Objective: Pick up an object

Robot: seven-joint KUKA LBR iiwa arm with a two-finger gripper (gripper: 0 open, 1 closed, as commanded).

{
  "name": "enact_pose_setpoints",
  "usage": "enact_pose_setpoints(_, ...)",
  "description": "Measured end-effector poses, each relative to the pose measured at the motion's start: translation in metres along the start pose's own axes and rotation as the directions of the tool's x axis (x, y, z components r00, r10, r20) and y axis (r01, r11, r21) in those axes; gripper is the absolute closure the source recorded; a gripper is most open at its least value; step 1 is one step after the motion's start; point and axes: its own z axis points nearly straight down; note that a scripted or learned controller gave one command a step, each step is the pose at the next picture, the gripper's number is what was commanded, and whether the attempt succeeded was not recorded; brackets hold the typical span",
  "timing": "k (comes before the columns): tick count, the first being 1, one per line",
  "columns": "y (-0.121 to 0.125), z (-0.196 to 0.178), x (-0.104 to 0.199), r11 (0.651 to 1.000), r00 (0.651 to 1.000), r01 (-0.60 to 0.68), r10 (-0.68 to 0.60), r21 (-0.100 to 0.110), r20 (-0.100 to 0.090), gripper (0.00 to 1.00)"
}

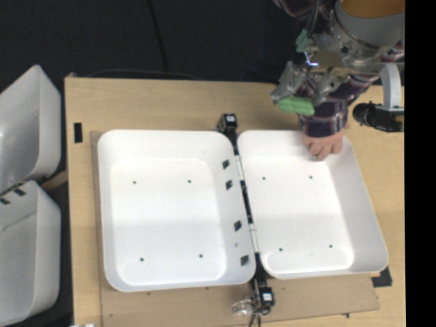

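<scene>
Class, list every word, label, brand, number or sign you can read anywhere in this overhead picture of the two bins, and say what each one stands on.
None can be read.
Small black tags along the divider between the left bin and right bin: too small to read.
Black marker on the bench: no legible text.

A pale wooden bench top (pixel 170 104) stands against a dark, unlit backdrop (pixel 136 19). Two white moulded plastic containers (pixel 24 182) sit left.

A tan wooden bench (pixel 163 104) carries two shallow white bins (left (pixel 109 203), right (pixel 364 216)) touching side by side.
</scene>
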Motion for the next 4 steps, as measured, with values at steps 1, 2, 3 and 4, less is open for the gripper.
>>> enact_pose_setpoints(1, -0.029, 0.092, 0.061, 1.000, 1.000, 0.002, -0.002, 0.017, -0.001, 1.00)
enact_pose_setpoints(2, -0.064, 0.164, 0.095, 1.000, 1.000, 0.001, -0.001, 0.014, 0.000, 1.00)
enact_pose_setpoints(3, -0.088, 0.004, 0.157, 1.000, 1.000, 0.007, -0.007, -0.010, -0.007, 1.00)
enact_pose_setpoints(4, -0.122, 0.101, 0.197, 1.000, 1.000, 0.002, -0.002, 0.016, 0.001, 1.00)
